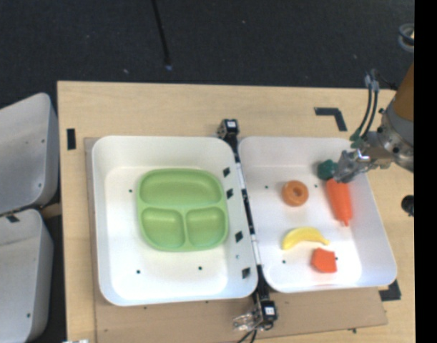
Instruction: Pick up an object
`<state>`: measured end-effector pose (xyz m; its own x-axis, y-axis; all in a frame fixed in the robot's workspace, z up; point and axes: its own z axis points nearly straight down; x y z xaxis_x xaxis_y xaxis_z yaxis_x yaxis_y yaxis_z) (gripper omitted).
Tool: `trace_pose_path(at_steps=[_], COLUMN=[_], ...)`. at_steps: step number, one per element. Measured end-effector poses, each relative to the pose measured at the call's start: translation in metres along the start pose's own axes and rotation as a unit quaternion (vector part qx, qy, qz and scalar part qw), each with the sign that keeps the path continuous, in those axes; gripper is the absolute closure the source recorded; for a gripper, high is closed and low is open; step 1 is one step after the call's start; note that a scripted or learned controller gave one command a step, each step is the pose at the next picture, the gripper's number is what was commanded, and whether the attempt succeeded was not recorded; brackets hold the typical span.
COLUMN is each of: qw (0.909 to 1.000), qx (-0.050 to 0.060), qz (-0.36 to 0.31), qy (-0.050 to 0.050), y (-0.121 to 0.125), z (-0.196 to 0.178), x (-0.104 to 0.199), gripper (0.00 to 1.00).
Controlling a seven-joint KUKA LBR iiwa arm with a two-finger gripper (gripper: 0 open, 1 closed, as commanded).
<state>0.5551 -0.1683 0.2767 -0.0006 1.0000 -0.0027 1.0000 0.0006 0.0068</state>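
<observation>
Over the right bin's far right part, the gripper (pixel 342 168) hangs at the upper end of the carrot (pixel 340 200), its dark green-grey tip touching or just above the carrot's top. Whether its fingers are spread, closed, or clamped on anything cannot be told; the tip is small and blurred, and nothing is plainly held.

The carrot lies flat on the floor of the right bin (pixel 375 263), long axis running near to far, which offers its narrow width to a two-finger grasp. That seems the likely reason the arm (pixel 393 145), reaching in from the right, sits at that end.

Left of the carrot, well apart from it, lies an orange doughnut-shaped ring (pixel 295 193). Nearer the viewer lie a yellow banana (pixel 304 238) and, just beside it to the right, a small red-orange block (pixel 323 261). All four toys lie separated, so any of them could probably be taken without disturbing the others.

Across the divider, the left bin (pixel 118 277) holds a green compartment tray (pixel 182 209), lying flat at its middle, with nothing visible in its sections.

No brand, label or readable writing shows anywhere.
</observation>
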Motion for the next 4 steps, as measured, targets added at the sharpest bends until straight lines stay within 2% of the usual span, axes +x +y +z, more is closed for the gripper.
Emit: trace_pose_path(at_steps=[2,3,4], qw=[1.0000,1.0000,1.0000], qx=[0.002,0.002,0.004], qz=[-0.003,-0.003,-0.002], qy=[0.001,0.001,0.001], y=[0.025,0.045,0.059], z=[-0.006,-0.004,0.014], x=[0.093,0.143,0.185], gripper=[1.00,1.00,1.00])
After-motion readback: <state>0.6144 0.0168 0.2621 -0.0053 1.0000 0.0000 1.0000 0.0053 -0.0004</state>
